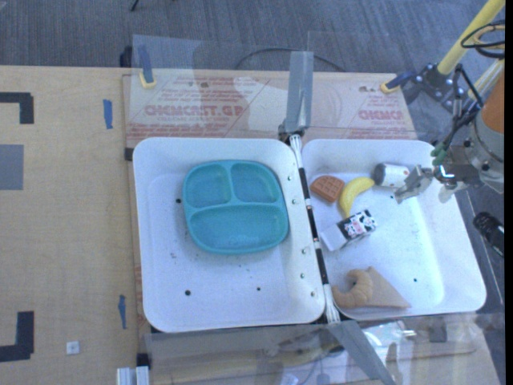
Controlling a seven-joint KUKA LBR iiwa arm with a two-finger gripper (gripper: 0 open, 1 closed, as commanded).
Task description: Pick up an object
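White right bin (pixel 449 283) holds every candidate: a banana (pixel 355 192), a waffle (pixel 327 188), a black-and-white carton (pixel 357 225), a small white cylinder (pixel 389 173) and a tan croissant (pixel 370 289). All lie on the bin floor, so no pick is yet made; approach, grasp and lift remain. The claw (pixel 414 183) hangs by the bin's far right corner, just beside the cylinder and near the banana's tip, with nothing visible between its prongs; whether it is spread or closed cannot be told. The banana is yellow, curved, near the far edge. The left bin (pixel 156 295) carries a teal plate (pixel 235 206).
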